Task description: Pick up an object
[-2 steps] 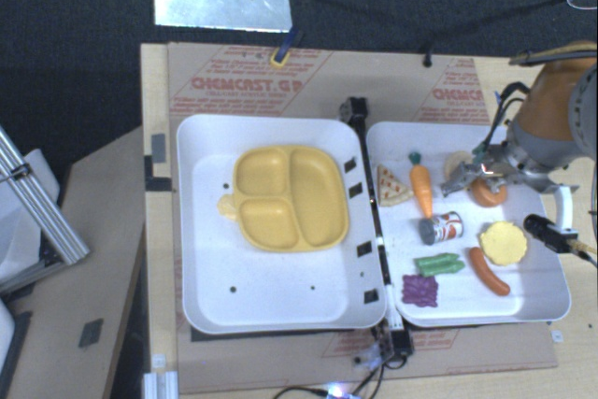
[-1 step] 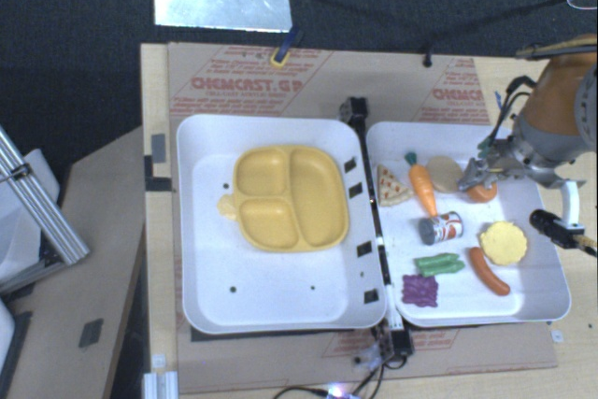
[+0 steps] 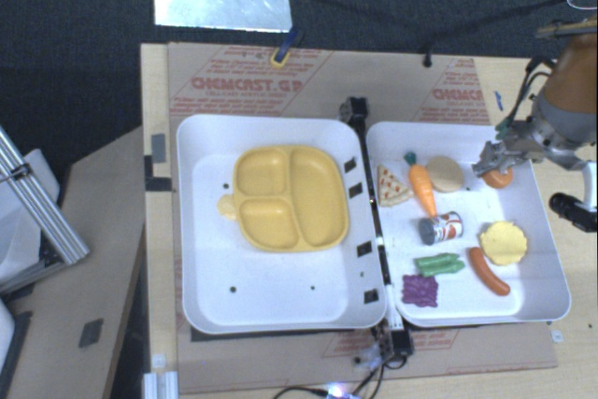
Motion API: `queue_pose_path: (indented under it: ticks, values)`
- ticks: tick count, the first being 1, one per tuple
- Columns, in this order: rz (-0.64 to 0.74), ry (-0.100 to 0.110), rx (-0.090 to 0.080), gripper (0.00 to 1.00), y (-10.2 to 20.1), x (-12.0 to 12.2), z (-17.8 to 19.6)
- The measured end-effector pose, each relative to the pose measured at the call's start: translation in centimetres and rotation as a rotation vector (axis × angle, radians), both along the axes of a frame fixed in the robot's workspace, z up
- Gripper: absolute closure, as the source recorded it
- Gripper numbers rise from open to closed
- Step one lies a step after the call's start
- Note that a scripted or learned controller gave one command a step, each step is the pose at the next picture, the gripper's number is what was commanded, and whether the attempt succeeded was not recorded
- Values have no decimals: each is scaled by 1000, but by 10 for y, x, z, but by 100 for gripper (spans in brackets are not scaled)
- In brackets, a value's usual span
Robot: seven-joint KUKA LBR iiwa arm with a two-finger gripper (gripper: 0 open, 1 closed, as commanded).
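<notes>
Gripper [image 3: 495,162] low over the right bin [image 3: 551,229], right of the carrot [image 3: 423,187], just above an orange round piece [image 3: 499,179]; jaw state cannot be told. Piece likely light, stiff, slippery plastic; pinch across its middle.

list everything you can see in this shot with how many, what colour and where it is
Left bin: one, white, left half of bench.
Right bin: one, white, beside it.
Divided plate: one, yellow, in left bin.
Pizza slice: one, tan and red, right bin's far left.
Carrot: one, orange, beside the pizza slice.
Round piece: one, beige, right of carrot.
Can: one, red and white, bin centre.
Green piece: one, below can.
Grapes: one bunch, purple, near edge.
Yellow piece: one, right side.
Sausage: one, orange-red, below it.
Orange piece: one, under the gripper.
Gripper: one, grey, right bin's far right.
</notes>
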State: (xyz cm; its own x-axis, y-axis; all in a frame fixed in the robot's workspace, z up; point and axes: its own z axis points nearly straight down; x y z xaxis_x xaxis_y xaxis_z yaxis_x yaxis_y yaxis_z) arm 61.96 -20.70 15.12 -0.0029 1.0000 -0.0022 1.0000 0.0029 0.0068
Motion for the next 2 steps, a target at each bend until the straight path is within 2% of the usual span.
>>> queue_pose_path:
  ticks: [1,2]
  values:
    - [2,-1,0,100,9,1,50]
    - [2,1,1,100,9,3,75]
